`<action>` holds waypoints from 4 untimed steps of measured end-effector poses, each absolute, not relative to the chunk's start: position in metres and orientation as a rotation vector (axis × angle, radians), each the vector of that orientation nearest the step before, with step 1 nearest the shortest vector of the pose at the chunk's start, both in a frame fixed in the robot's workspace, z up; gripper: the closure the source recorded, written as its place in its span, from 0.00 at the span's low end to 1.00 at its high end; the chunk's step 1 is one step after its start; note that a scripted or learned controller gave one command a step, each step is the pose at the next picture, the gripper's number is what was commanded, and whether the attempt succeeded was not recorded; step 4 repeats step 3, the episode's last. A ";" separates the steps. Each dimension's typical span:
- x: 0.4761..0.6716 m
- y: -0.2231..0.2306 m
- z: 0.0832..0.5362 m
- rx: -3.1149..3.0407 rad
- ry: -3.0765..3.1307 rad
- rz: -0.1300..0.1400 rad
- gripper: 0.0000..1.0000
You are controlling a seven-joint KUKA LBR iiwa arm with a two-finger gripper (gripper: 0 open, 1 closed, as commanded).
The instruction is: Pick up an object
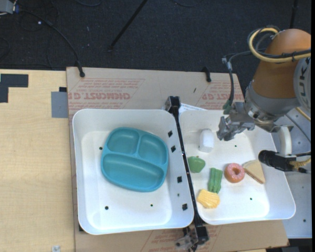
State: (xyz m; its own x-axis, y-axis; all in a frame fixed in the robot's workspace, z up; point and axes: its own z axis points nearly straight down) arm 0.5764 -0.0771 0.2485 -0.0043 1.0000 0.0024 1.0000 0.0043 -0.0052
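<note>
Teal divided plate [134, 159] is sitting by itself in the left bin [89, 209]. All the toy food is lying in the right bin [275, 206]: a white cup [206, 139], green pepper [196, 164], green bean [215, 179], yellow corn [208, 199], pink donut [234, 172] and a sandwich wedge [254, 171]. The gripper [227, 129] is hanging just right of the cup, gripping nothing; honestly can't tell how it's set.

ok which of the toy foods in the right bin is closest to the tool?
The white cylinder-like piece, just left of the tool near the bin's upper left. The green pepper, green bean, doughnut, sandwich wedge and yellow piece all lie lower in the view.
</note>
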 end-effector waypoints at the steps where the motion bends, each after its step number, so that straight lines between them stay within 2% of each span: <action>1: 0.556 -0.031 0.232 -2.213 -2.221 0.005 1.00; 3: 0.511 0.071 0.237 -2.212 -2.223 0.006 1.00; 4: 0.511 0.071 0.237 -2.212 -2.223 0.006 1.00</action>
